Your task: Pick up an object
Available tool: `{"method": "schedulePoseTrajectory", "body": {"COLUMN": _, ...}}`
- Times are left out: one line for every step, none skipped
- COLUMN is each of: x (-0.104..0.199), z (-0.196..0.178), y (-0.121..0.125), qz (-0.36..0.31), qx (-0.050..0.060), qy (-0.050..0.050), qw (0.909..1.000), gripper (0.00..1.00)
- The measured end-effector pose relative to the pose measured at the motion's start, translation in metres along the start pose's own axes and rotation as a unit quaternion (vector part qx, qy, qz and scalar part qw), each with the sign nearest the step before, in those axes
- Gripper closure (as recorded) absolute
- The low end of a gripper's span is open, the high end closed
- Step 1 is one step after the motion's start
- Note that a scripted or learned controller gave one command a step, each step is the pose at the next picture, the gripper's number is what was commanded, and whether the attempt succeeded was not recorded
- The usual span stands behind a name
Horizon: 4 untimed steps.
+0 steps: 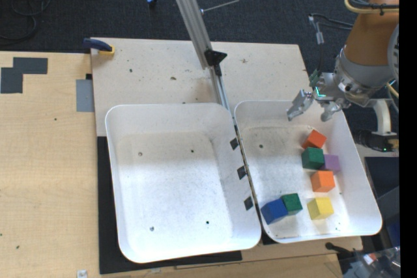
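Observation:
Several small blocks lie in the right bin (365, 205): an orange one (316, 139), a dark green one (313, 157), a purple one (332, 163), another orange one (322, 180), a yellow one (320, 208), a green one (292, 203) and a blue one (273, 210). My gripper (315, 107) hangs above the bin's far edge, up and slightly left of the top orange block. Its two fingers stand apart, open, with nothing between them.
The left bin (130, 140) stands beside the right one, with black clips along the shared wall. A slanted aluminium post (192, 16) rises from the bench behind the bins. A blue and yellow clamp (99, 45) sits at the bench's far left corner.

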<state>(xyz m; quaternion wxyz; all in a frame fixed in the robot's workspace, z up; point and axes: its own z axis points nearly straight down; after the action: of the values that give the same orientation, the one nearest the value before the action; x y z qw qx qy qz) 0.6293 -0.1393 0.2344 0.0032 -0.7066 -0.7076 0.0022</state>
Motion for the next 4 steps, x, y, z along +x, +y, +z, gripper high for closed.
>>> {"method": "schedulePoseTrajectory", "body": {"x": 0.0, "z": -0.003, "y": 0.001, "qz": -0.001, "qx": -0.002, "qy": 0.0, "qw": 1.0, "gripper": 0.0}}
{"method": "schedulePoseTrajectory", "body": {"x": -0.002, "z": 0.061, "y": -0.004, "qz": 0.001, "qx": 0.001, "qy": 0.0, "qw": 1.0, "gripper": 0.0}}
{"method": "schedulePoseTrajectory", "body": {"x": 0.003, "z": 0.123, "y": -0.013, "qz": 0.001, "qx": 0.001, "qy": 0.0, "qw": 1.0, "gripper": 0.0}}
{"method": "schedulePoseTrajectory", "body": {"x": 0.004, "z": 0.144, "y": -0.012, "qz": 0.002, "qx": -0.003, "qy": -0.001, "qw": 1.0, "gripper": 0.0}}
